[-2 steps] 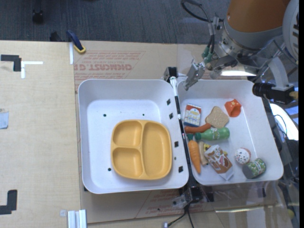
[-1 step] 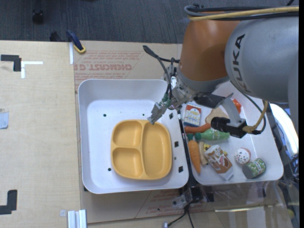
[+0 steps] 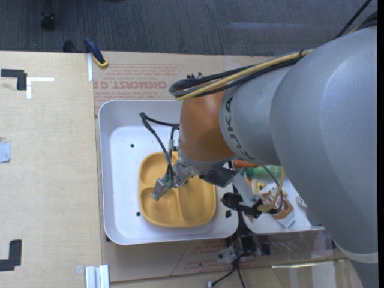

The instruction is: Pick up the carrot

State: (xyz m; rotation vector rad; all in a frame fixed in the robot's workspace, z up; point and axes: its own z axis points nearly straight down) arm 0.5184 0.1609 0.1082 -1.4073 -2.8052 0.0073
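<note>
One "KUKA" mark on arm (image 3: pixel 282 131)

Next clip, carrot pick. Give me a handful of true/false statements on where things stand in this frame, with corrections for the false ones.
1. The gripper is over the yellow divided tray. True.
2. The yellow divided tray lies in the right-hand bin. False: it lies in the left white bin.
3. An orange carrot shows beside the arm, right of the tray. True.
4. The carrot is between the gripper's fingers. False: the carrot lies well to the right of the gripper, near the packaged items.
5. The arm reaches in from the left of the view. False: the grey arm comes in from the right.
</note>
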